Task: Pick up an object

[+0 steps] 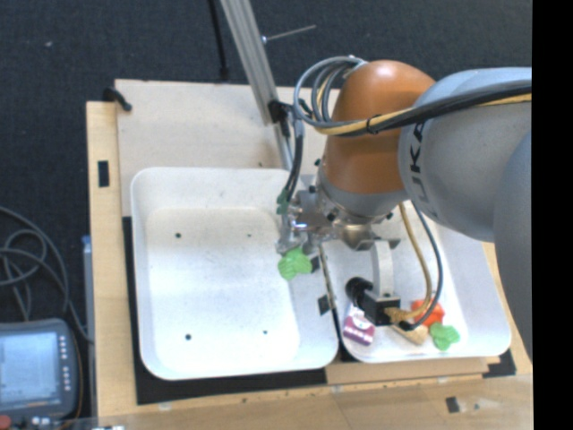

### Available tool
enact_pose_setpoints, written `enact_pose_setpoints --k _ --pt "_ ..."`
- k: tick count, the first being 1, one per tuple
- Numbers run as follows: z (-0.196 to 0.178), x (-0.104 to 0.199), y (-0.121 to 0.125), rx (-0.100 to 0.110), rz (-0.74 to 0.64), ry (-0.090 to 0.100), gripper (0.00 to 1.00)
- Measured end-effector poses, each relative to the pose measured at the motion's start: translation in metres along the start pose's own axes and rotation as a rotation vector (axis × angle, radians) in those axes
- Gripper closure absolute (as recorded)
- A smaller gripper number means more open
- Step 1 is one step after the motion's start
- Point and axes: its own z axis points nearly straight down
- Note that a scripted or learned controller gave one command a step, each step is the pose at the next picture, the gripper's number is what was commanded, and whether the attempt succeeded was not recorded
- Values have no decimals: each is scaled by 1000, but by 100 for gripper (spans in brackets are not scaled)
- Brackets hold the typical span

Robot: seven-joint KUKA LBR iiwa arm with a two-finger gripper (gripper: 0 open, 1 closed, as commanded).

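The gripper point(295, 247) hangs over the left bin's point(161, 195) edge, fingers clasping a green object point(293, 265) (apparently lifted, pickup nearly complete).

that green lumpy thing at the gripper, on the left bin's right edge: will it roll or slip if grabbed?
The green object looks small, rounded and lumpy, so it probably tends to roll or squirt sideways under a pinch. It seems light, likely a plastic or rubber toy. It sits near the left bin's right rim, just below the gripper, so a nudge might push it against the wall.
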Motion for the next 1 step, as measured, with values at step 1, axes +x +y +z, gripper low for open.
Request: enact_pose_setpoints --k 1 --pt "0 -3 1 -1 8 -1 0"
